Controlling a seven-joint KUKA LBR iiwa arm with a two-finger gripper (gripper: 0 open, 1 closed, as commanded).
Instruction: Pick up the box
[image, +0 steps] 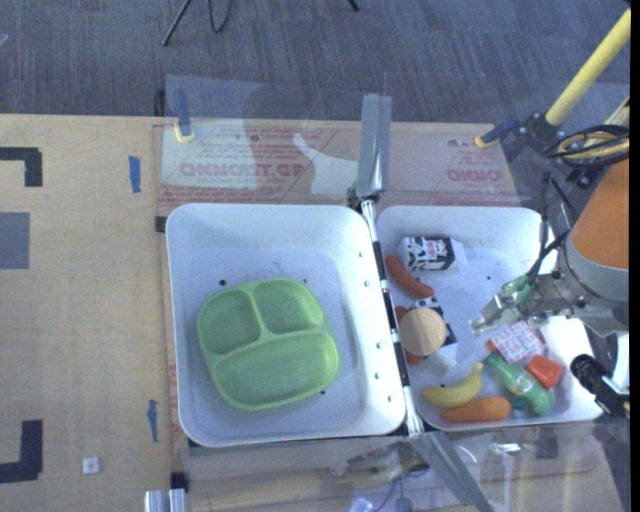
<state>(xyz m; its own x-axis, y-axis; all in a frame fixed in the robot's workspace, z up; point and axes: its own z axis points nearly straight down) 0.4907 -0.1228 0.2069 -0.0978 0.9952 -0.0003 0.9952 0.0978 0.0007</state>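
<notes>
A carrot (481, 408) and banana (453, 388) lie at six o'clock in the right bin (487, 228), nearest the camera. The tool (497, 311) hangs at three o'clock there; whether it is spread or pressed together I cannot tell. The box (428, 252), black and white, lies at eleven o'clock in that bin, apart from the tool. A green plate (267, 342) fills the left bin (200, 235).

Robotics lab: plywood bench (80, 300) marked with blue tape (134, 174) and black fiducials, two white bins (190, 235), grey carpet (300, 50) beyond.
</notes>
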